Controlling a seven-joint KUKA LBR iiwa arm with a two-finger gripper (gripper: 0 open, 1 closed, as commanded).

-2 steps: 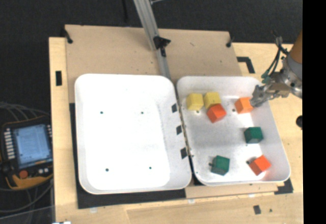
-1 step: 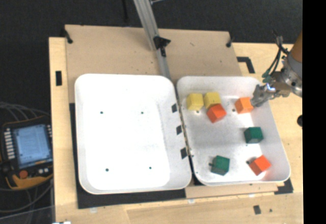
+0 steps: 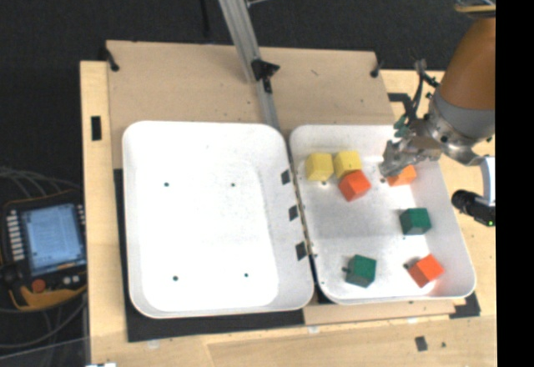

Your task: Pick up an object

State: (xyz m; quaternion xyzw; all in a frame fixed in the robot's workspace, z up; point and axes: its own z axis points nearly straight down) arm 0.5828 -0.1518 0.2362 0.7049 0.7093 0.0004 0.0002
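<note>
Orange block (image 3: 404, 175) under tool (image 3: 392, 167), right bin (image 3: 464, 257) back; orientation hidden; tool grip state unclear.

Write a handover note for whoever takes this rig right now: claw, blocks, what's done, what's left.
Claw: low over the right bin's far side, at an orange block; grip state unclear.
Other blocks in that bin: two yellow, orange beside them, green at the right, green and orange near the front.
Done: nothing visibly lifted.
Left: grasp and lift one block.
</note>
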